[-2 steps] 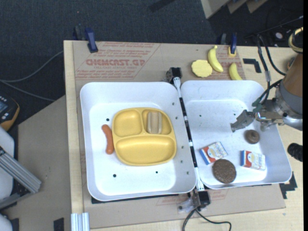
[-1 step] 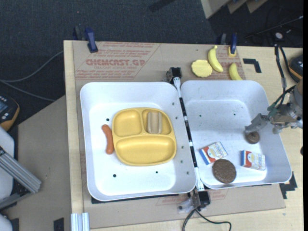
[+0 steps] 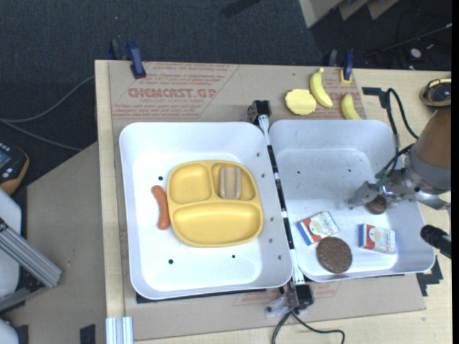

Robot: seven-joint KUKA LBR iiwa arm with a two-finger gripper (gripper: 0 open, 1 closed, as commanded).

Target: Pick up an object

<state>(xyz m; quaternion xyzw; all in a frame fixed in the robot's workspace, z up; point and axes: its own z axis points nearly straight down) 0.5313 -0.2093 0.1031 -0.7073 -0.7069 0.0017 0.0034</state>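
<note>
Hovering low in right bin [image 3: 337, 138] | gripper [image 3: 374, 201] over small brown object [image 3: 377, 206], finger state impossible to tell | risked glancing off object, nudging it toward nearby carton [image 3: 376, 238]

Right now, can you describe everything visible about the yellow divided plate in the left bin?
The yellow divided plate looks like smooth plastic, rounded at its corners, with three compartments: two small ones at the far side and one wide one at the near side. It lies flat, near the middle of the left white bin. A pale brown sausage-shaped piece lies in the far right compartment. An orange hot dog toy lies along its left edge; whether they touch, I cannot tell.
</note>
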